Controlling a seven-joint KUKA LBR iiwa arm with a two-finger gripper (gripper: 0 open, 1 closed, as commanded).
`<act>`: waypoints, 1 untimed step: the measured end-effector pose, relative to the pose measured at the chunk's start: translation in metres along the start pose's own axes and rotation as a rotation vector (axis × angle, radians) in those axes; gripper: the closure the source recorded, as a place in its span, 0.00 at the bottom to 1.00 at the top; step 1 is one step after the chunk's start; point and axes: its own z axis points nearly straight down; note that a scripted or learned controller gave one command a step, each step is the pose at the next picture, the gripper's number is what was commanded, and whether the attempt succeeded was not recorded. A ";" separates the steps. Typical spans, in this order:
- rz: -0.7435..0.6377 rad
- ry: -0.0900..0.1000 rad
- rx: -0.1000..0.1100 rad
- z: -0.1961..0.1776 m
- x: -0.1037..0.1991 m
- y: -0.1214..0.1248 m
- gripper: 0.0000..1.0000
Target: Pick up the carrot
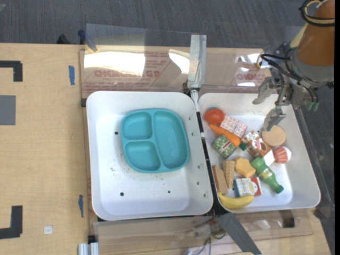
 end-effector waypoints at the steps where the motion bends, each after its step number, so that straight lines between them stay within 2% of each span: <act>1: 0.208 0.007 -0.001 0.088 0.131 0.039 0.00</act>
